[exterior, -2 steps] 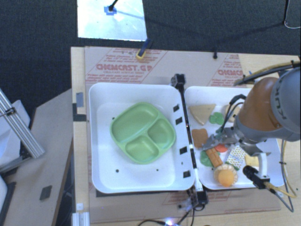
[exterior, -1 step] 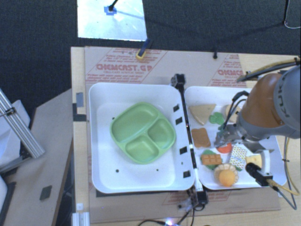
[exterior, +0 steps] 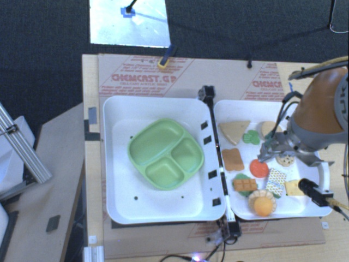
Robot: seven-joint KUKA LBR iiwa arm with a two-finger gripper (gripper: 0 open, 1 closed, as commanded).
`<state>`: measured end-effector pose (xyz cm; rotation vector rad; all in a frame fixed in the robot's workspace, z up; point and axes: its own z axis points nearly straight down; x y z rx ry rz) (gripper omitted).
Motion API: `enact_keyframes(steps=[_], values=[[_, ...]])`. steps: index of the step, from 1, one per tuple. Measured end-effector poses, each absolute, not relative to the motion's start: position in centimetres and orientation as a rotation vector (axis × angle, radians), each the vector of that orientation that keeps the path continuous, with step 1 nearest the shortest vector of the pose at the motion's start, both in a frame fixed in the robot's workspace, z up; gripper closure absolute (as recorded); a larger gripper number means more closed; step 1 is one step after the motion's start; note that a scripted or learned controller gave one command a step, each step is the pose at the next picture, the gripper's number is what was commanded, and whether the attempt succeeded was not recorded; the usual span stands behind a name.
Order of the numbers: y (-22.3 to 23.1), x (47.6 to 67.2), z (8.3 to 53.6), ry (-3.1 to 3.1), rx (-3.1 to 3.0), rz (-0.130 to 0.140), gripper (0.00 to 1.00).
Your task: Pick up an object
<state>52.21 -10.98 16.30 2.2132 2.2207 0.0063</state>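
Note:
The right bin (exterior: 223, 113) holds several toy foods: a tan wedge (exterior: 235, 130), a green leafy piece (exterior: 251, 137), a brown toast square (exterior: 233, 159), a red tomato (exterior: 259, 168), a speckled cookie (exterior: 284, 159), a checkered wafer (exterior: 276, 182), a yellow cheese piece (exterior: 294, 188), a brown waffle bar (exterior: 245, 185) and an orange fruit (exterior: 263, 204). My gripper (exterior: 269, 150) hangs low over this bin, just above the tomato and left of the cookie. The arm covers part of a pale round piece (exterior: 268, 127) behind it.
The left bin (exterior: 117, 201) holds a light green divided plate (exterior: 165, 153). A black clamp strip (exterior: 214, 146) runs between the two bins. A shiny metal sheet (exterior: 128, 15) lies beyond the bench at the back.

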Motion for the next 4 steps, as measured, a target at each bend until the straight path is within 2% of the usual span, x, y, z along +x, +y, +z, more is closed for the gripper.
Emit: enact_keyframes(steps=[1,2,3,4], values=[[-11.3,51.8,20.9,2.221,2.214,0.006,1.00],[-11.3,51.9,22.5,2.223,2.214,0.004,1.00],[-6.2,52.2,23.2,2.231,2.209,0.005,1.00],[-7.5,52.5,22.7,2.220,2.219,0.002,1.00]])
